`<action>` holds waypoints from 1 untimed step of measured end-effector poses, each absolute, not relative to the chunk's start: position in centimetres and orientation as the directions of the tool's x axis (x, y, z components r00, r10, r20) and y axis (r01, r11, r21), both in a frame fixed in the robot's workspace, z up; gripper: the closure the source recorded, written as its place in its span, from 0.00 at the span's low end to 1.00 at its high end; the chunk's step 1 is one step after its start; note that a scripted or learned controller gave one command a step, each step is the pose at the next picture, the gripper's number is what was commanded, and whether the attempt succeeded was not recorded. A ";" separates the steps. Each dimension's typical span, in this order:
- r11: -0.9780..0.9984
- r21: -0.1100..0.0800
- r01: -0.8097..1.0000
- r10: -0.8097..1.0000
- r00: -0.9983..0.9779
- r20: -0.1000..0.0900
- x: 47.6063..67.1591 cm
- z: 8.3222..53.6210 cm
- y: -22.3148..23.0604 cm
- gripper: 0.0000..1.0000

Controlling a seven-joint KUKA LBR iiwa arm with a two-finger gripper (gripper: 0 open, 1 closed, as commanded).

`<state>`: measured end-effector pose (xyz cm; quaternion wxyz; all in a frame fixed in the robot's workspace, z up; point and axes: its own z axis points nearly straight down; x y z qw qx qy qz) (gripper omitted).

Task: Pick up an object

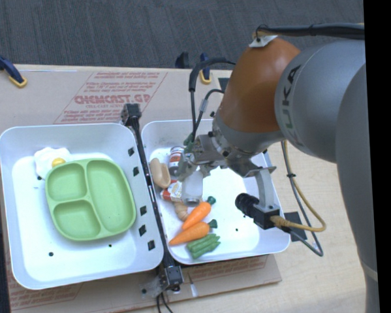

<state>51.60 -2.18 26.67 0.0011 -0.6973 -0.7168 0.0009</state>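
Note:
My gripper (190,184) hangs low in the left half of the right bin (252,242), over a cluster of toy food. Just below it lie two orange carrots (197,214) (189,233) and a green pea pod (203,245). A tan bread roll (159,172) rests against the bin's left wall. A small can (176,159) stands behind the gripper, and a red and white item (170,190) sits at its left, partly hidden by it. The arm's wrist covers the bin's back part.
The left bin (21,260) holds a green divided plate (90,197) and a fried egg toy (52,158) at its back left. A black clamp and cable (257,211) hang over the right bin's right half. Cardboard lies under both bins.

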 end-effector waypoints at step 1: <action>0.033 -0.002 0.999 0.999 -0.033 0.000 51.7 27.7 -2.2 1.00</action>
